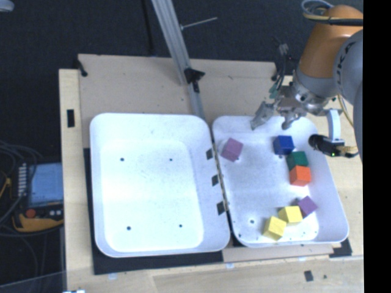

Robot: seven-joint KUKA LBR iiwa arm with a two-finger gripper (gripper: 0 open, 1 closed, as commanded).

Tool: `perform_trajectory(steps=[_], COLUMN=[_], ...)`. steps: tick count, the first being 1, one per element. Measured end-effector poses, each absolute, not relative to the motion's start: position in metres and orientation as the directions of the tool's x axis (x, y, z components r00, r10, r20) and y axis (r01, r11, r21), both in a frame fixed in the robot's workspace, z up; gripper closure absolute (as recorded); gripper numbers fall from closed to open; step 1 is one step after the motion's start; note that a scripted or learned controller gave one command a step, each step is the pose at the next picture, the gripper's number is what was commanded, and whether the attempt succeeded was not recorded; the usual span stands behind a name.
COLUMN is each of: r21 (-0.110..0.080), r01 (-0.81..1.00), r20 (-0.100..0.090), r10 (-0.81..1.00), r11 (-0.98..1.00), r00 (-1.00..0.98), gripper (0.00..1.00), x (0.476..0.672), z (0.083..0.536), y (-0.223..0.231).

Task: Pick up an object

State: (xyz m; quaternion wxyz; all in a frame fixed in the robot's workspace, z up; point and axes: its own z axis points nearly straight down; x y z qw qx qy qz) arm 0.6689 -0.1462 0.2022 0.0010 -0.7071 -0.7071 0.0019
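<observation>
My gripper point(272, 122) hangs open over the far edge of the right bin point(256, 182), its two fingers spread and nothing between them. A blue cube point(283, 144) lies just below and to the right of it. Next to that cube sit a green cube point(298, 159) and an orange cube point(300, 175) in a short column. A pale purple cube point(232, 149) rests near the bin's left wall. Near the front right lie a darker purple cube point(307, 206) and two yellow cubes point(291, 214), point(275, 227).
The left bin point(146, 182) stands beside the right one, with small black clips along the shared edge. A slanted metal rail point(174, 38) crosses the back of the bench above the bins.
</observation>
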Motion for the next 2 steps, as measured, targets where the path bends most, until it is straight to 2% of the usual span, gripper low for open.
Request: perform_trajectory(steps=[2], r21=[-0.002], r01=[1.0], r20=[-0.002], r10=[1.0], r11=[0.002], r00=[-0.002], gripper=[0.0], x=[0.672], z=[0.095], y=[-0.139])
